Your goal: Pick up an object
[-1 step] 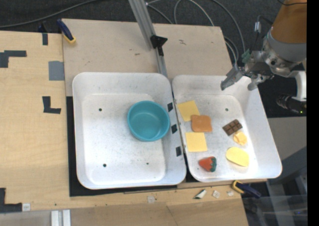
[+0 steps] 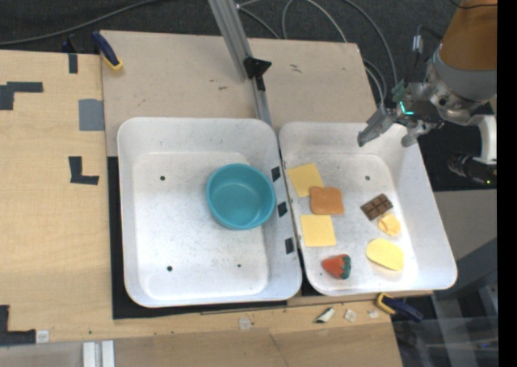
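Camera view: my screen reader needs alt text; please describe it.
The open gripper hovers over the right bin's far edge, holding nothing. That bin holds toy food, including a strawberry; the left bin holds a teal bowl.

Bowl [image 2: 240, 196] in left bin [image 2: 145, 147] — food pieces [image 2: 326, 200] in right bin [image 2: 420, 196] beside it.
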`<action>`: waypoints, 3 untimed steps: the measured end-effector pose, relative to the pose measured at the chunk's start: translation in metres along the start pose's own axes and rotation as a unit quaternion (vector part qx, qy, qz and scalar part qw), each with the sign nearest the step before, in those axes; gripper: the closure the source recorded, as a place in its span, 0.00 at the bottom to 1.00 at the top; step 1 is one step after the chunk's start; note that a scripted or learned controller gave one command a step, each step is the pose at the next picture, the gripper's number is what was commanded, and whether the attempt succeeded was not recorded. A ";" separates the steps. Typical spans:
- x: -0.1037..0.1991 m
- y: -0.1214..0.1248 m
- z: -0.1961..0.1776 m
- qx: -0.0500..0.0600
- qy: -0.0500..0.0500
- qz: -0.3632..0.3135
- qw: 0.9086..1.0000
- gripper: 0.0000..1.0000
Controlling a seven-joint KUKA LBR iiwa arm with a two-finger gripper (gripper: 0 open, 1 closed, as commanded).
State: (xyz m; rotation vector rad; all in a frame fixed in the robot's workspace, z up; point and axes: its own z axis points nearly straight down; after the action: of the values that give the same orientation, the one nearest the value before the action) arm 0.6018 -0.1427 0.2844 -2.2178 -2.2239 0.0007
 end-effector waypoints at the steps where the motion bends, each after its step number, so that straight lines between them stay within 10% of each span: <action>1: -0.002 0.002 0.044 0.002 0.000 0.001 1.000 0.00; 3: 0.000 0.001 0.152 0.003 0.000 0.001 1.000 0.00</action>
State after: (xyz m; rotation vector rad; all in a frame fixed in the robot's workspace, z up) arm 0.6029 -0.1428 0.1328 -2.2170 -2.2200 0.0072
